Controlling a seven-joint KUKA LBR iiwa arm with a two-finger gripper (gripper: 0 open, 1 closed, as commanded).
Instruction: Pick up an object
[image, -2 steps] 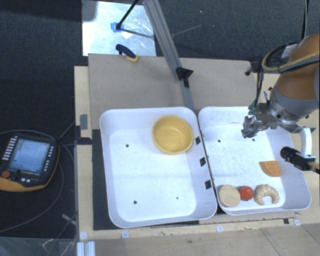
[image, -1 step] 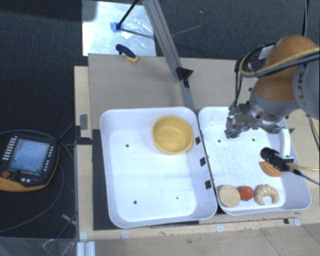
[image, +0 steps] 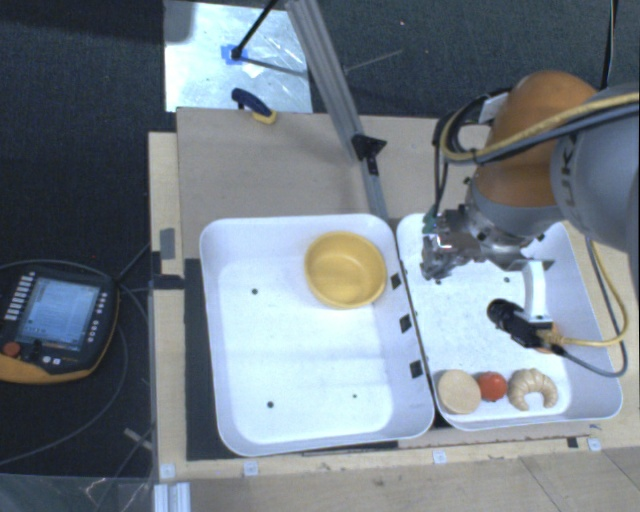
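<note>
My pincer (image: 436, 262) hovers in the right bin (image: 590, 400); I cannot tell its state. Toward the camera from it: one round bun (image: 460, 391), one tomato (image: 491, 386), one croissant (image: 532, 388). Leftward: one yellow bowl (image: 345, 269).

Yellow bowl (image: 346, 269) in white left bin (image: 250, 400), w/ black dots. White right bin (image: 590, 400): tan bun (image: 460, 391), red tomato (image: 491, 386), beige croissant (image: 533, 388). Arm (image: 560, 150) grey w/ orange band.
</note>
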